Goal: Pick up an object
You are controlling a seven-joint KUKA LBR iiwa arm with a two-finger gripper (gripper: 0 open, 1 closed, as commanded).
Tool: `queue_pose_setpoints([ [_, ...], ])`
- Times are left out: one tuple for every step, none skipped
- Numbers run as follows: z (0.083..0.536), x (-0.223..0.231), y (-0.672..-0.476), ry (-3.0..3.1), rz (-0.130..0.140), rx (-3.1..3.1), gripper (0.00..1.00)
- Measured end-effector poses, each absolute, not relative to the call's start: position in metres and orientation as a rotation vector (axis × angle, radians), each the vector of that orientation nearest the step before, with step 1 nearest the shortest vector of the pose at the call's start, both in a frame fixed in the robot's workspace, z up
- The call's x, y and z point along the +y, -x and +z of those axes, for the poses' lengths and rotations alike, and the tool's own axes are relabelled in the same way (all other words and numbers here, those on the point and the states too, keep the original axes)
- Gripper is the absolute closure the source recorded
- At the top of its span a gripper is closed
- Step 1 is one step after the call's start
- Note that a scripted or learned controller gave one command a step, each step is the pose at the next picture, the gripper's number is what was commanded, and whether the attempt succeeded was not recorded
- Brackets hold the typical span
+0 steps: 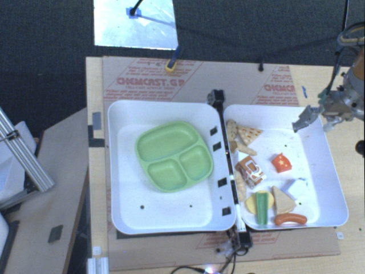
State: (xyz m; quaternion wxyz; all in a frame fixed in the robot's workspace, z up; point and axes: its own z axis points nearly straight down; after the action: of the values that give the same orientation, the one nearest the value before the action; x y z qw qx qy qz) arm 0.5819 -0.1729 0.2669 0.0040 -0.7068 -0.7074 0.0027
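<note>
The right bin (333,178) holds several toy foods. A tan waffle wedge (249,134) lies at its back left, a red strawberry-like piece (281,162) near the middle, and a brown and white block (250,172) to that piece's left. Along the front lie a green cylinder (262,207), a bread slice (282,200) and a red sausage (290,219). My gripper (316,122) hangs over the bin's back right corner, open, with nothing between its fingers. It is above and to the right of the red piece, clear of all the food.
The left bin (122,198) holds a green divided plate (174,156). A black clip strip (223,153) runs along the wall between the bins. A shiny square sheet (135,16) lies beyond the bench. White bin floor shows right of the red piece.
</note>
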Motion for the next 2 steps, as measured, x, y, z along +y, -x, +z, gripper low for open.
queue_pose_setpoints([
  [0.273,-0.172,-0.584,2.218,-0.001,-2.227,0.0],
  [0.211,-0.174,-0.586,2.218,0.002,-2.221,0.0],
])
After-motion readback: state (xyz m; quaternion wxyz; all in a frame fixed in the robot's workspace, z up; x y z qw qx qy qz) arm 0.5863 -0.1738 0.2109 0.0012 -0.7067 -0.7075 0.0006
